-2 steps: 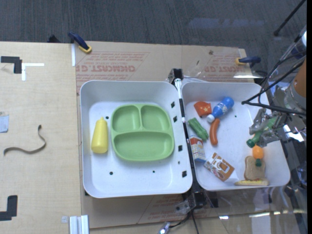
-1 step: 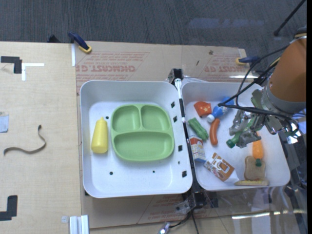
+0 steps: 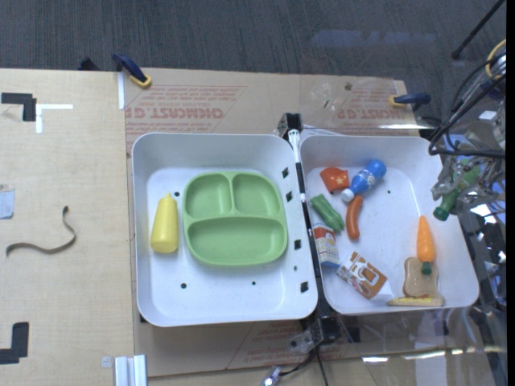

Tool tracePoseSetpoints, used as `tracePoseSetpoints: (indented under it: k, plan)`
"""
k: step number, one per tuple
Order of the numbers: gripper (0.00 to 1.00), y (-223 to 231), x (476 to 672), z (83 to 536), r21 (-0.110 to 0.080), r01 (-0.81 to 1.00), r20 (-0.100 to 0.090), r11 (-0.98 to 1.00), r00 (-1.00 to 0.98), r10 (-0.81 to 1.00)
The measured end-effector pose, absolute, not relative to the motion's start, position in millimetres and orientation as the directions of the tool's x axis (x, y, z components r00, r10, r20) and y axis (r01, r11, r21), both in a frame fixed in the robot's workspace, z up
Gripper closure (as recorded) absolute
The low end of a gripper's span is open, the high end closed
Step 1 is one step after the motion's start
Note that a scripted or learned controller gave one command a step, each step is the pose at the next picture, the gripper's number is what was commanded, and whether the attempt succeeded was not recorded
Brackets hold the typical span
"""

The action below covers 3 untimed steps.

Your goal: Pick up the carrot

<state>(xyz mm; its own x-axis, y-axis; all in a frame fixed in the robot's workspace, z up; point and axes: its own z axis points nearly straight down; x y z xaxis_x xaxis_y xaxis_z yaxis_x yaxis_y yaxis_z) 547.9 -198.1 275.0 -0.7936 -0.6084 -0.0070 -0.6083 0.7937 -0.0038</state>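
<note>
The smooth orange tapered plastic carrot (image 3: 425, 240) lies in the shallow white right bin (image 3: 394, 163); the pincer's state I cannot tell.

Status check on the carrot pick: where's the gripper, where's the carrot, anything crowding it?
Gripper: not sighted over either bin. Small orange carrot with green top lies in right white bin, near its right wall, untouched. Toast-shaped brown toy sits against the carrot's lower end.
</note>
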Motion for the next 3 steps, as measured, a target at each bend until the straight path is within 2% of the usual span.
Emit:
tracePoseSetpoints:
  k: [1, 2, 3]
  plan:
    - [0.0, -198.0, 547.9, 274.8, -0.003, -0.608, -0.007, 0.794, -0.794, -0.609]
    - [0.0, -218.3, 535.2, 103.3, -0.004, -0.695, -0.007, 0.719, -0.719, -0.695]
    - [1.0, -216.0, 537.8, 113.3, -0.007, -0.698, -0.013, 0.716, -0.716, -0.698]
